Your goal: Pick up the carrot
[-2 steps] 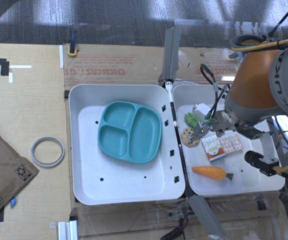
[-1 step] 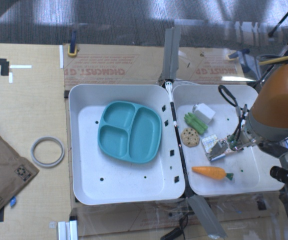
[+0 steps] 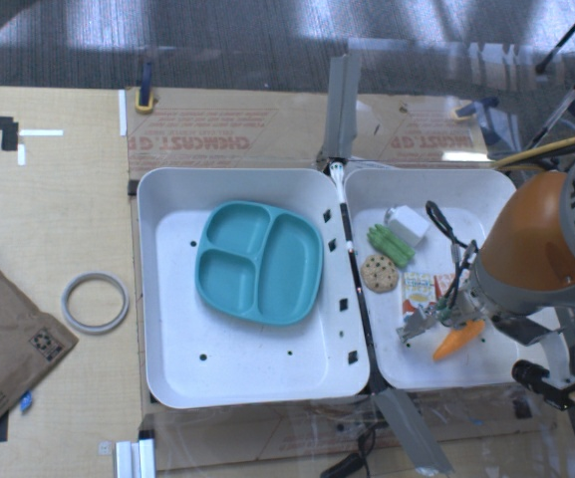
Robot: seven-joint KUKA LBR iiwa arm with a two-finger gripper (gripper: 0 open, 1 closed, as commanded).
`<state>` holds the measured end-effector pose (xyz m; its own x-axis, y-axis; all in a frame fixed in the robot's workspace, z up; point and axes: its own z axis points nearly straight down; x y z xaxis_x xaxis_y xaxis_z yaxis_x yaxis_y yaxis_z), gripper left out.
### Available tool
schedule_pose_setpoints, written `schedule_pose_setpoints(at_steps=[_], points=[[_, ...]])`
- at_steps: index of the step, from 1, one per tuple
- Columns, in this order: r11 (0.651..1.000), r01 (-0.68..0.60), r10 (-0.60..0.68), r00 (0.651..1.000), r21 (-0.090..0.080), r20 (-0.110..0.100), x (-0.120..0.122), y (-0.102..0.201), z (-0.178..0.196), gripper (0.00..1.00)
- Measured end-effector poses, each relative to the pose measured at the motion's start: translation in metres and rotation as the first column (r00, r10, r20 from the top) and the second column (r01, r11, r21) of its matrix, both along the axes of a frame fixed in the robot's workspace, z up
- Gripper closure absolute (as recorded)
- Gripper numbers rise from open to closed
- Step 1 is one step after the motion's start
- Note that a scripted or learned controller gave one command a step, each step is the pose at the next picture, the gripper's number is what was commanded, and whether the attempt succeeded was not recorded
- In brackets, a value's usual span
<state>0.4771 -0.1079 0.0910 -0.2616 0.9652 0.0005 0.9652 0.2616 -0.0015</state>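
Camera view shows, at the far left on the wooden bench [image 3: 58, 197], a brown cardboard box [image 3: 3, 347] and just at its 2 o'clock a grey tape ring [image 3: 96, 301]. Next comes the left white bin [image 3: 167, 366], and in it lies a teal divided plate [image 3: 260, 262] with three compartments. The right white bin [image 3: 397, 366] touches the left one along the middle edge. In this right bin a round cookie [image 3: 378, 273] lies near the divider, a green vegetable piece [image 3: 391, 245] is at its 1 o'clock, and a small white block [image 3: 407, 223] is just beyond that. A small printed packet [image 3: 419, 289] lies beside the cookie at its 3 o'clock. The gripper [image 3: 422, 325] is low over the bin floor, at 5 o'clock from the cookie; whether its fingers are apart or together I cannot tell, because the metal parts are small and blurred. The carrot [image 3: 458, 340] lies on the bin floor just beside the gripper, at its 4 o'clock. Its long axis runs from about 8 o'clock to 2 o'clock, and the narrow tip points to 8 o'clock. The orange band [image 3: 541, 232] of the arm is above it at the right.
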Motion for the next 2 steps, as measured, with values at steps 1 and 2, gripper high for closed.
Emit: schedule_pose_setpoints(at_steps=[1,2], points=[[0.983,0.183,-0.183,0.983,-0.001,0.001,0.0,-0.0671,0.0003,0.0],[0.983,0.185,-0.185,0.983,-0.001,0.0,0.0,-0.0672,0.0092,1.0]])
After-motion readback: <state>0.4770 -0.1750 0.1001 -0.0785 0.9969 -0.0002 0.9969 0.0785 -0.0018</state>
